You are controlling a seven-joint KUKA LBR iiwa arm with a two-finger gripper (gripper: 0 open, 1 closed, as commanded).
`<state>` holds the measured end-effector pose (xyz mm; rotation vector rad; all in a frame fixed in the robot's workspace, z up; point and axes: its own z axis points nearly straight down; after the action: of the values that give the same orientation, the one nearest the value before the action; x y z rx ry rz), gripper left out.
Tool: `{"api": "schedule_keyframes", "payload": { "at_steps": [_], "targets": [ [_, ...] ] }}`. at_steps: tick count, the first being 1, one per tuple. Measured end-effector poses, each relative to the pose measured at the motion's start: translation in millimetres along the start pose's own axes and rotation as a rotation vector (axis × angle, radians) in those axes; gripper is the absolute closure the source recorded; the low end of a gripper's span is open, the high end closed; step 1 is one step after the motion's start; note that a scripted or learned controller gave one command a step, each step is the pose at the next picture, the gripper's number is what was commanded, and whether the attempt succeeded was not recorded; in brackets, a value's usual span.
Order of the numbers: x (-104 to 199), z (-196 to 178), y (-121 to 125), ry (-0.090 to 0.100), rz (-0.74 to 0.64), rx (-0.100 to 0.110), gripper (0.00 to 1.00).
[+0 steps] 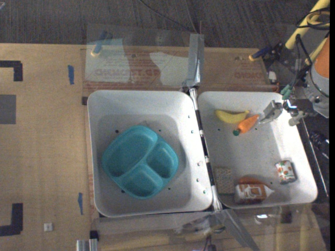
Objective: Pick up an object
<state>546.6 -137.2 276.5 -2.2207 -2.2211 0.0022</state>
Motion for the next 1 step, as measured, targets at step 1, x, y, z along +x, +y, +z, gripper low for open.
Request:
{"api": "schedule_keyframes", "payload": {
  "at_steps": [1],
  "targets": [
    [18.2, -0.5, -15.9, 0.001, 0.187, 0.003, 0.0]
  ]
}}
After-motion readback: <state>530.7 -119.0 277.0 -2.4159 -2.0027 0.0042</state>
